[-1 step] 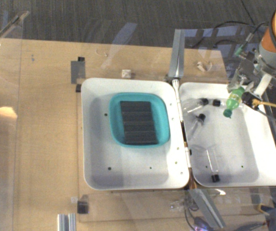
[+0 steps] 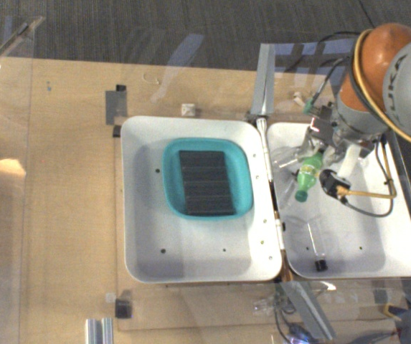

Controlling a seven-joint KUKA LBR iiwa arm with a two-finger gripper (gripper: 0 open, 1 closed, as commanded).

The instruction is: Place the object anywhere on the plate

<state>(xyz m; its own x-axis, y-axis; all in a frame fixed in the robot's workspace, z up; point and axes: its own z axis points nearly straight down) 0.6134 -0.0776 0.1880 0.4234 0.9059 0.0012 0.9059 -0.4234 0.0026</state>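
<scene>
A teal plate (image 2: 242,185) with a dark ribbed centre lies in the left white bin (image 2: 140,249). Over the upper left of the right bin (image 2: 377,260), my gripper (image 2: 300,172) points down and left. A small green bottle-like object (image 2: 305,175) sits between its silvery fingers (image 2: 288,160), and the gripper looks shut on it. The object hangs close to the wall between the two bins, right of the plate. The wrist hides the upper part of the object.
A clear tube with a black cap (image 2: 315,244) lies in the lower part of the right bin. Cables (image 2: 366,192) loop from the wrist over that bin. A metal post (image 2: 264,77) stands behind the divider between the bins.
</scene>
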